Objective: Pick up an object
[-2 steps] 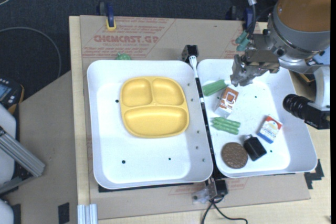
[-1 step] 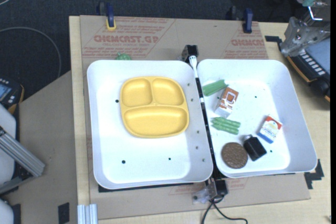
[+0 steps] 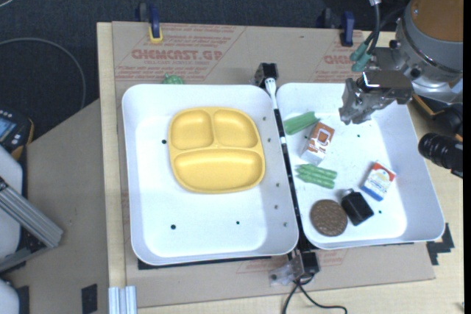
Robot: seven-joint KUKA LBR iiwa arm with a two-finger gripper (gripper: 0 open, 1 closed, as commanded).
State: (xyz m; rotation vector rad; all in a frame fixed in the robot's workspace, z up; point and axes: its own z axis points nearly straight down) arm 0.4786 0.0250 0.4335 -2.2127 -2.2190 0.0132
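Note:
My gripper (image 3: 355, 111) hangs over the far part of the right bin (image 3: 401, 140), with no object seen under its tip. Just to its left lie a green pea pod (image 3: 299, 121) and a small brown-and-white carton (image 3: 318, 142). Nearer the front are a second green pod (image 3: 316, 174), a blue, white and red carton (image 3: 378, 181), a round brown cookie (image 3: 328, 217) and a black block (image 3: 358, 207) touching the cookie's right side.
The left bin (image 3: 147, 158) holds a yellow divided plate (image 3: 215, 148). A black clamp (image 3: 266, 74) sits at the far end of the seam between the bins. Bare white floor lies along the right bin's right side.

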